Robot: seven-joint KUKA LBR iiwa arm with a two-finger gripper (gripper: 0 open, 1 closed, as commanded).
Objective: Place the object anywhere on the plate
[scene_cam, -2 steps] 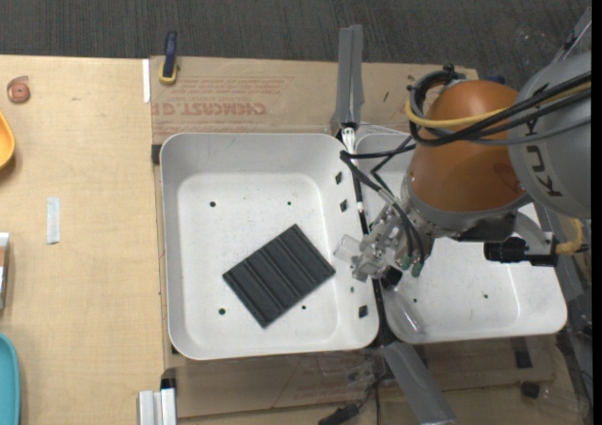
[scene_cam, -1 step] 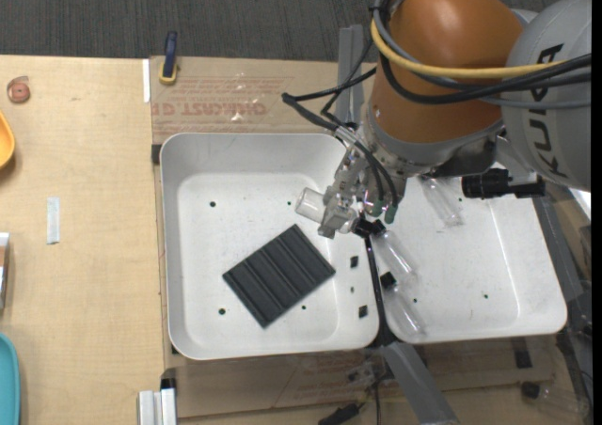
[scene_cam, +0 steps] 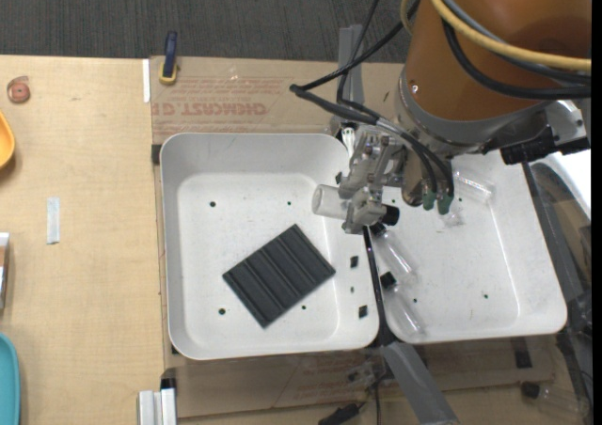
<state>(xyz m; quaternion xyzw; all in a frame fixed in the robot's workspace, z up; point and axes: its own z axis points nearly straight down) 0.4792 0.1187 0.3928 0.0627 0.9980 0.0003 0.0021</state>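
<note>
here, the end effector (scene_cam: 362,202) grips a clear plastic cup (scene_cam: 327,201) — small, see-through, tipped sideways.

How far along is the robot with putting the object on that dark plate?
Nothing is placed yet. The gripper hangs over the seam between the bins, with a pale clear piece at its tip, up-right of the dark ribbed plate in the left bin. Whether it is gripped, I cannot tell. Left: carry the piece over the plate and set it down.
</note>
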